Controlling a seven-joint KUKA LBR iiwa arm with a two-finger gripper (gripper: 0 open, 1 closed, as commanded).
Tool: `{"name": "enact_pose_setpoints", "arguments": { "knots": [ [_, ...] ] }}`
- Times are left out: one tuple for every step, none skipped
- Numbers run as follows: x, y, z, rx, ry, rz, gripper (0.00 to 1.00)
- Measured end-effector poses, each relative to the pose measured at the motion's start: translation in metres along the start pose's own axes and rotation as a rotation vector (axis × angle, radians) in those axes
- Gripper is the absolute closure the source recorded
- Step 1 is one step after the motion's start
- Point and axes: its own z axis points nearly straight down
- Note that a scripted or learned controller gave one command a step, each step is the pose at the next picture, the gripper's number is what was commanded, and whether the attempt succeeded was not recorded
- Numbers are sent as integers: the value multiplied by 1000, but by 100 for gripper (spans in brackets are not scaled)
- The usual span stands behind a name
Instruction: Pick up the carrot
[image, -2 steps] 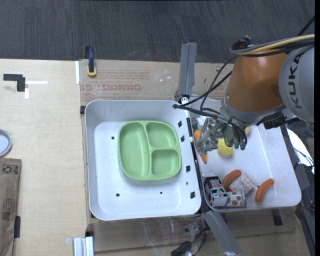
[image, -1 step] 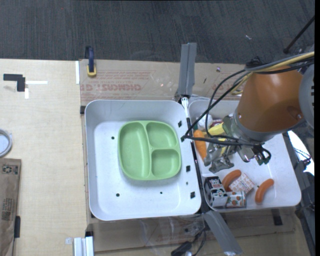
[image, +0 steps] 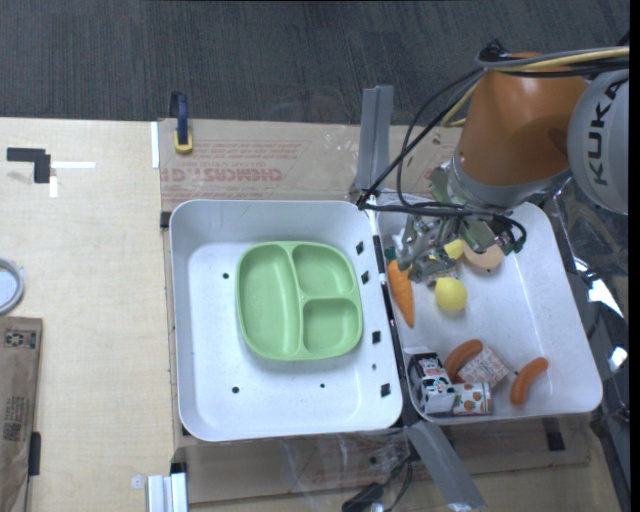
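An orange carrot (image: 402, 292) lies along the left wall of the right bin (image: 560, 300), its green top pointing up toward the gripper. My gripper (image: 428, 250) hangs low in the upper left part of that bin, just above and right of the carrot's top end. The orange wrist band and cables hide most of the tool from above. Nothing shows between its tips.
A yellow lemon (image: 450, 294) lies right of the carrot, with a tan round item (image: 485, 256) behind it. Two sausages (image: 463, 355) (image: 528, 380) and small boxes (image: 455, 390) fill the bin's front. The left bin (image: 200, 330) holds a green divided plate (image: 298, 299).
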Motion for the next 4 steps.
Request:
{"name": "enact_pose_setpoints", "arguments": {
  "knots": [
    [57, 6, 0, -2, 3, -312, 100],
    [-25, -8, -1, -1, -1, -491, 100],
    [-37, 33, 1, -4, 1, -729, 100],
    [-69, 35, 0, -1, -3, -894, 100]
  ]
}}
